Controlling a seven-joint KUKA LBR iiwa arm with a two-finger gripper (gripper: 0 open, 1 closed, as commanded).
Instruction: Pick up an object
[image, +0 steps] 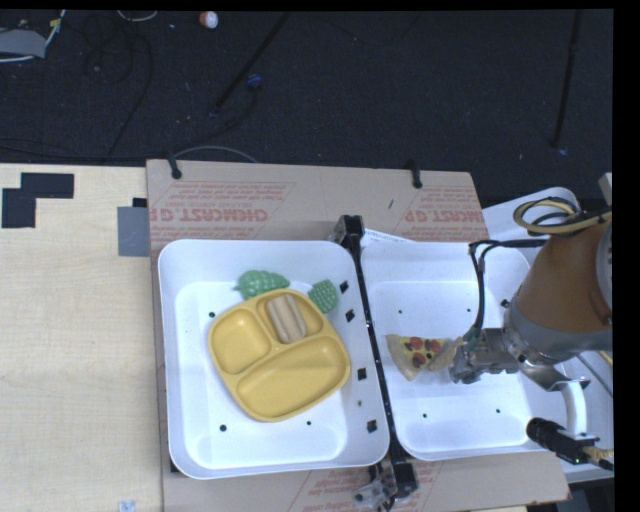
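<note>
One pizza slice lies in the right bin, its long axis running left to right, tip toward the lower left. Its right end is covered by the gripper, whose jaws are too dark and blurred for me to judge.

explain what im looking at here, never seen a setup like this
This is one camera fixed above a bench, looking down at a slant. Two shallow white bins sit side by side. The left bin holds a yellow divided tray with a hot dog toy in one compartment and two green leafy toys at its far edge. The grey and orange robot arm reaches in from the right. Its gripper sits in the right bin next to a toy pizza slice. Nothing is lifted yet.
</note>
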